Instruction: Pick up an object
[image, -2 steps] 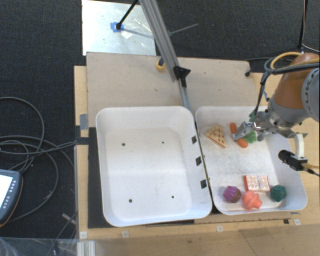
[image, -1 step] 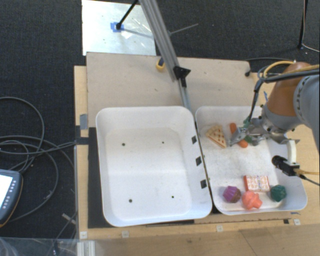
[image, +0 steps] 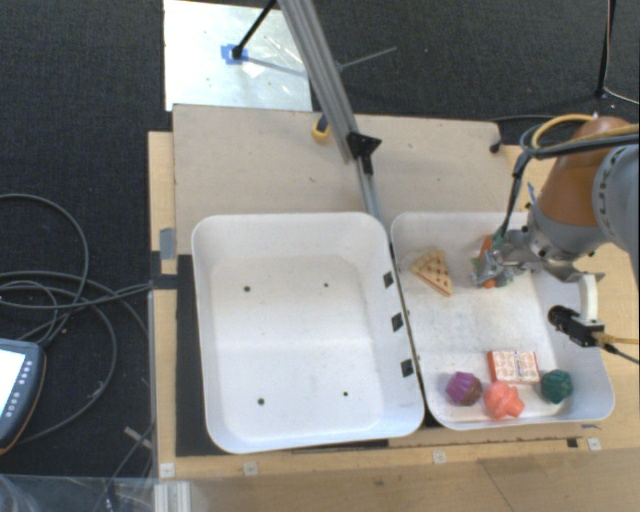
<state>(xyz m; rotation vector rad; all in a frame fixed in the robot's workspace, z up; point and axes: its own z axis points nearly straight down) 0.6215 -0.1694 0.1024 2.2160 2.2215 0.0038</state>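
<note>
2 shallow white bins are seen side by side on the counter (image: 250, 160). The left bin (image: 230, 250) is bordered on its right rim by 3 small black clips. The right bin (image: 590, 400) carries every loose object.

The grey arm (image: 585, 190), with its orange band, is brought in from the right and bent down over the upper part of the right bin. The tool (image: 490, 268) is lowered near the bin floor at that spot. A small orange-red object (image: 487, 246) is glimpsed right against the tool, but it cannot be told whether it is gripped, and the opening of the tool cannot be told either, since the parts are seen too small and blurred.

A tan wedge-shaped piece (image: 434, 271) with a dotted face is laid just left of the tool, apart from it. Along the bin's near edge, 4 things are grouped close together: a purple lump (image: 462, 387), an orange-red lump (image: 503, 400), a pink and tan box (image: 513, 365) and a dark green lump (image: 556, 385). The box is set just above the orange-red lump.

A grey pole (image: 330, 85) is slanted across the top of the counter.
</note>
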